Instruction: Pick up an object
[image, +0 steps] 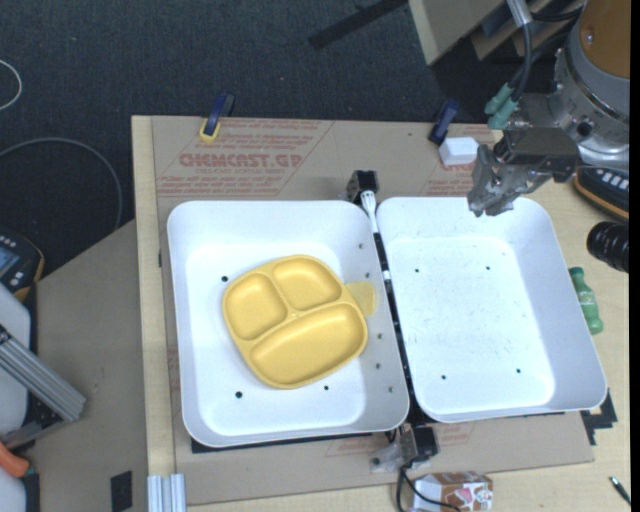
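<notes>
A yellow divided plate (295, 320) with three compartments lies flat in the left white bin (200, 240). My gripper (490, 200) hangs over the far edge of the right white bin (560, 290), near its back right corner. It is far from the plate. Nothing shows between its fingers.
A small white block (459, 151) sits on the cardboard behind the right bin. A green object (586, 300) lies beside that bin's right rim. Clamps and cables line the bench's back and front edges.
</notes>
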